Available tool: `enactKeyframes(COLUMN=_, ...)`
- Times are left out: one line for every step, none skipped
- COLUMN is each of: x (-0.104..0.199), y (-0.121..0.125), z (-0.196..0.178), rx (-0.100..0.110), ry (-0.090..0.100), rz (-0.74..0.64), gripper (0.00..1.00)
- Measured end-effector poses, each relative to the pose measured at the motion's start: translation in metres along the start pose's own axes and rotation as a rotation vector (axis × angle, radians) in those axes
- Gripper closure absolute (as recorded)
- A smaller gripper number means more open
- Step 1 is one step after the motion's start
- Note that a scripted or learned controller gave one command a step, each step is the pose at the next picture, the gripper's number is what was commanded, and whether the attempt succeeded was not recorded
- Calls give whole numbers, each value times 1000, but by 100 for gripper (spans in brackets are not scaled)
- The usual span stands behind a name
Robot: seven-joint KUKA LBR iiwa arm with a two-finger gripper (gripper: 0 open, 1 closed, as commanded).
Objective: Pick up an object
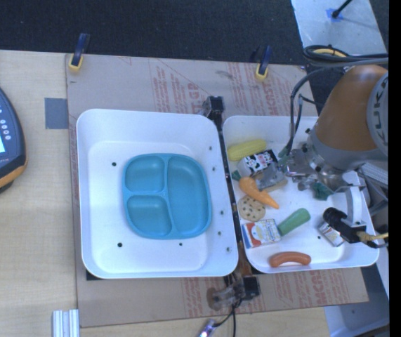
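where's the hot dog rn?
The hot dog lies in the right bin, near its front edge, just below the small carton and the green pickle.

Little can be read. On the arm's grey casing (376, 114), above and to the right of the gripper (300, 167), stand large dark letters, cut off at the edge; they look like "KU". The cardboard sheet (179, 83) under the bins, up and left of the gripper, bears faded red print too faint to read. The small carton (260, 232) below the gripper has a red-and-white label, too small to make out.
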State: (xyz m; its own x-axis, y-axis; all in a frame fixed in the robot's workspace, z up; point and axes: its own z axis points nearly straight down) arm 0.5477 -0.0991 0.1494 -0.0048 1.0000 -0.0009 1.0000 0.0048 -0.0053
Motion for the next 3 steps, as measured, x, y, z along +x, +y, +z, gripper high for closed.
enactKeyframes(x=2, y=-16, z=56, rx=-6, ry=0, rz=0, gripper=0)
enactKeyframes(x=-1, y=38, z=56, rx=-5, ry=0, rz=1, gripper=0)
enactKeyframes(x=-1, y=38, z=45, rx=-2, ry=1, rz=-2, gripper=100)
